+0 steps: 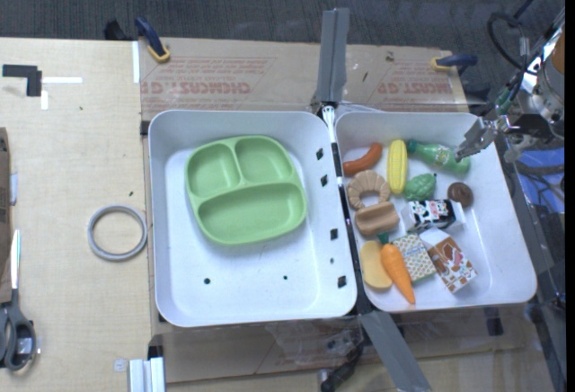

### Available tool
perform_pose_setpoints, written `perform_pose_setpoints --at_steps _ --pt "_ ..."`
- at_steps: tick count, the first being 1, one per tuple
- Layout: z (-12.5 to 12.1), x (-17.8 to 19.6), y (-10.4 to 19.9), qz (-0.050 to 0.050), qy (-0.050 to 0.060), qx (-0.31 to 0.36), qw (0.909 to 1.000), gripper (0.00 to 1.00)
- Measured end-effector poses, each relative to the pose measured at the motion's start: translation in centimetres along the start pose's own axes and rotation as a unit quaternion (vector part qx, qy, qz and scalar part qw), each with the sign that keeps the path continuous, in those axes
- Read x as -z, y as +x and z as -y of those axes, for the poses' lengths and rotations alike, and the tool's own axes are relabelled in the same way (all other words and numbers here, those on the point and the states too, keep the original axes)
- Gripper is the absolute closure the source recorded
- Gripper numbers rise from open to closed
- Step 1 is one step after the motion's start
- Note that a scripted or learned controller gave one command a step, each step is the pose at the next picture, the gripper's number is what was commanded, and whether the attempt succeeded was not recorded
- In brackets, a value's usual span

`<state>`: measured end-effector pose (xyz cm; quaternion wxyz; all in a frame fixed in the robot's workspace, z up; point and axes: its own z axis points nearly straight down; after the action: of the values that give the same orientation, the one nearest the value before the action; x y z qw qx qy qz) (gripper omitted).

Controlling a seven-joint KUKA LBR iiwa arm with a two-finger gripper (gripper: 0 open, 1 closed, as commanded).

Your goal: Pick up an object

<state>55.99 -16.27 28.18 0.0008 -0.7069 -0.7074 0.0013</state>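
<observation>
A pale wooden bench point(72, 165) fills the lower part of the camera view, with dark floor beyond its far edge and a sheet of printed cardboard point(234, 80) lying under the two white bins; blue-and-yellow clamps point(153, 40) grip the cardboard's far corners. The left bin point(171, 291) holds a green divided plate point(247, 188), set toward its far side; the right bin point(503, 282) holds a cluster of toy foods. Among them are a red sausage point(362, 157), a yellow corn cob point(397, 166), a green bottle point(438, 154), a pretzel-like ring point(368, 191), a brown bun point(375, 218), a carrot point(396, 271), a small cow-patterned carton point(430, 213), a round brown piece point(460, 194) and two printed boxes point(452, 263) whose labels are too small to read; several overlap, so their edges are hard to separate. The gripper point(473, 141) reaches in from the right, its tip just beside the green bottle's right end, over the bin's far right corner; whether it is spread or pressed together I cannot tell, since the tip is small and blurred. Most of the arm is cut off at the right edge. On the bench to the left lie a tape roll point(117, 231) and scissors point(16, 327), the latter partly cut off.
</observation>
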Motion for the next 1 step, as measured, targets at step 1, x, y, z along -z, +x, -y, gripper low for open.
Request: perform_pose_setpoints --at_steps 1 --pt "0.10 -9.61 1.81 0.000 0.001 -0.275 0.9615 0.00"
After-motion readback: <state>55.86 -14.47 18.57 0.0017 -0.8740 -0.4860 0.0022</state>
